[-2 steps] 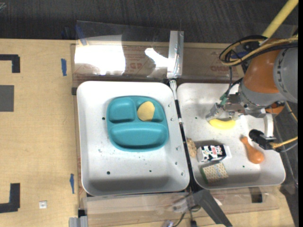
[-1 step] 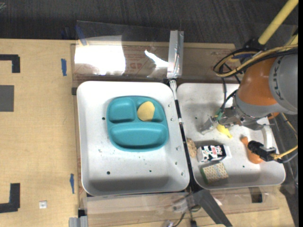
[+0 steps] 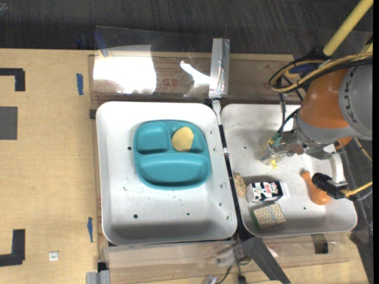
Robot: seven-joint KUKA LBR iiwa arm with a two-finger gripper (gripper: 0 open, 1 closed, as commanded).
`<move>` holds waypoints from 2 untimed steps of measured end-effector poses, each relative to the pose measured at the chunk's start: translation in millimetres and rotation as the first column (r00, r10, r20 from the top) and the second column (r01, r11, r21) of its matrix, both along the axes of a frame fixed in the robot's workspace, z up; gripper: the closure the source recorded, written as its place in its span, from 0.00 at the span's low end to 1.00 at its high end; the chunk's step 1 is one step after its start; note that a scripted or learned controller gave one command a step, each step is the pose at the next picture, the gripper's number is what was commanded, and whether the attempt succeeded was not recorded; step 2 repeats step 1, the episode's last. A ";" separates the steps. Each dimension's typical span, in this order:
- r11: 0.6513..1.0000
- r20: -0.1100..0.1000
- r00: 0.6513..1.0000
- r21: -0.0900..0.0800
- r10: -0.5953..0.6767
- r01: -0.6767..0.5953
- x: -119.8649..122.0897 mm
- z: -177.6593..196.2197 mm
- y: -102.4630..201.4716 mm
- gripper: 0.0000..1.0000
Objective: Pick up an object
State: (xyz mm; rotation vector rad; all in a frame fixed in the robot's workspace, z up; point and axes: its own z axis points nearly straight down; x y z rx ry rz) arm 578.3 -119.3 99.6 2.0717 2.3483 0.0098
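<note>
Nothing had yet been picked up. The gripper (image 3: 273, 151) was seen low over the right bin (image 3: 249, 120), its grip state untellable; the carton (image 3: 266, 191) and carrot (image 3: 315, 189) lay nearby, untouched.

Robotics lab test bench, cardboard-covered benchtop (image 3: 47, 176) with black tape markers at left, two white bins (image 3: 118, 218) side by side, clear plastic shield (image 3: 154, 70) at far edge, loose cabling (image 3: 296, 76) far right
</note>
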 end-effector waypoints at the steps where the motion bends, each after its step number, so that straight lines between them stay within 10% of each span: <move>1: 0.999 -0.001 0.999 0.004 -0.049 0.049 58.5 90.1 67.2 1.00; 2: 0.999 -0.001 0.999 0.004 -0.049 0.049 58.5 90.1 67.2 1.00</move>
